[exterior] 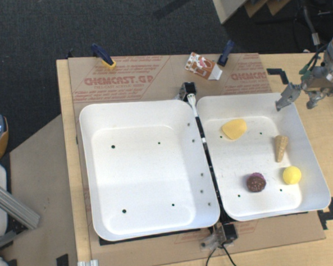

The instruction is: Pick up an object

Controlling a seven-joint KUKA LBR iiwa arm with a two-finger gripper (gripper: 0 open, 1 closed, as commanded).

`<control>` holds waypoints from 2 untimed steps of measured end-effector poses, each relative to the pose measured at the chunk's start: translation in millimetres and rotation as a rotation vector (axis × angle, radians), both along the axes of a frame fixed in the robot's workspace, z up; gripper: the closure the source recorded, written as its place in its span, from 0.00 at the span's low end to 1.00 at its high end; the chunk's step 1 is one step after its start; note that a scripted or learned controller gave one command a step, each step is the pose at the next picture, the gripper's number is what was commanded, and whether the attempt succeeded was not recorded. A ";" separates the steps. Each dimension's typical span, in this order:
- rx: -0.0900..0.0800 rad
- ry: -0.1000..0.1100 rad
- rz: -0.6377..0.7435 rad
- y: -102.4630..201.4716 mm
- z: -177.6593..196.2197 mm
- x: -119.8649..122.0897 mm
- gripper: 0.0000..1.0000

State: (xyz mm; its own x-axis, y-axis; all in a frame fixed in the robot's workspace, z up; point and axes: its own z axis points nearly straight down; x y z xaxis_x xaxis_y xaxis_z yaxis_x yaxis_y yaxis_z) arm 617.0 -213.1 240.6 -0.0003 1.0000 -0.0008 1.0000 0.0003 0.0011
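Red print "CHEMCAST GP" reads on the brown protective sheet [151, 74] covering the tabletop, behind the left bin; a second imprint behind the right bin is partly legible only.

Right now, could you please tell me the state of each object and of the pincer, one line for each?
pincer: fingers spread, nothing between them, above the far right edge of the right bin
yellow wedge: lying in the right bin, untouched
cone: lying on its side in the right bin
yellow ball: resting in the right bin
dark red ball: resting in the right bin
small packet: lying on the board behind the bins
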 end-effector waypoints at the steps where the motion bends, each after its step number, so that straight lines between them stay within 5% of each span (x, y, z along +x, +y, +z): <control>1: 0.003 -0.006 0.011 99.4 15.7 46.8 0.00; 2: -0.002 -0.021 0.004 134.3 258.0 50.1 0.00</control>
State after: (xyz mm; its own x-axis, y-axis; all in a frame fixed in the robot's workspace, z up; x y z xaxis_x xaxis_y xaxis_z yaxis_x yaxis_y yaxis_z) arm 667.1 -78.9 498.6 -0.0046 1.0000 -0.0033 0.9997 0.0047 0.0225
